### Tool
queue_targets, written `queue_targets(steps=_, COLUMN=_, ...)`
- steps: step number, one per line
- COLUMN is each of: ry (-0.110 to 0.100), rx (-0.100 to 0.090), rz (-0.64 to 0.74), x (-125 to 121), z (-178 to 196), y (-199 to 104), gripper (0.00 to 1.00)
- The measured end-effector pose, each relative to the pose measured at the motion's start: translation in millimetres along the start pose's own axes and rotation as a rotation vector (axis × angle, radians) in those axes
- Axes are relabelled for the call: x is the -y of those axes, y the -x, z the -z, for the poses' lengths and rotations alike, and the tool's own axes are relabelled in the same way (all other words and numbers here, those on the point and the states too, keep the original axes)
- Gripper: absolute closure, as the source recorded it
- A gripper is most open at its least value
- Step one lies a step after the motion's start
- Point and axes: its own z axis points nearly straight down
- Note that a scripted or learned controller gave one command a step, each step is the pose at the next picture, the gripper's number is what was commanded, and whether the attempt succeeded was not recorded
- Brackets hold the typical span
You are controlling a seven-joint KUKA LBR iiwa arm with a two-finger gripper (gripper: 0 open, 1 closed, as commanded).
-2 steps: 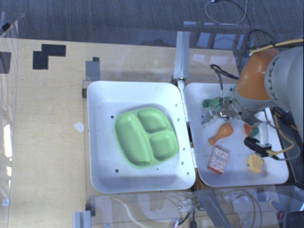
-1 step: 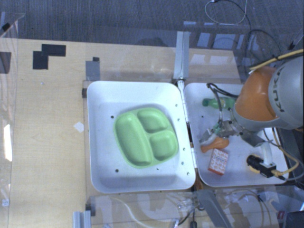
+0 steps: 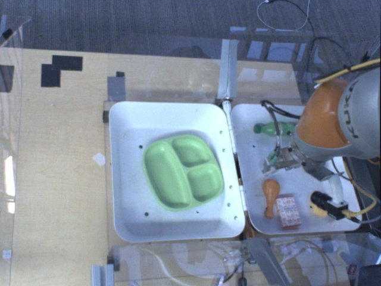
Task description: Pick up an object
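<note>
From the camera above: looks down at a slant on a wooden bench (image 3: 59, 159) bearing two white bins side by side.

In the left bin (image 3: 128, 219), a green divided plate (image 3: 181, 171) with three compartments, lying flat near the middle, apart from every wall.

Over the right bin (image 3: 247, 159), reaching in from the right, the grey arm (image 3: 363, 118) with its orange band, and below it the gripper (image 3: 281, 159), low above the bin's middle. Cannot tell whether open or closed, nor whether clamped on anything.

Just beyond the gripper, toward the far wall, a green bottle-shaped thing (image 3: 269, 128) on its side, partly hidden by the arm.

Nearer the front wall, an orange club-shaped thing (image 3: 271, 196), thick end toward the gripper, close by it yet apart. Just to its right, touching or nearly so, a small reddish patterned box (image 3: 288, 212).
</note>
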Motion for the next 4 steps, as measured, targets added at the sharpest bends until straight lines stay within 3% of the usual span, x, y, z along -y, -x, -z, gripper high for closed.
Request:
queue_targets(steps=1, ry=0.000, rx=0.000, rz=0.000, x=0, z=0, y=0, gripper=0.00)
queue_targets(steps=2, ry=-0.006, rx=0.001, rz=0.070, x=55, z=-11, y=5, gripper=0.00)
queue_targets(steps=3, ry=0.001, rx=0.002, rz=0.072, x=51, z=0, y=5, gripper=1.00)
queue_targets(steps=4, ry=-0.015, rx=-0.003, rz=0.012, x=-33, z=83, y=-39, gripper=1.00)
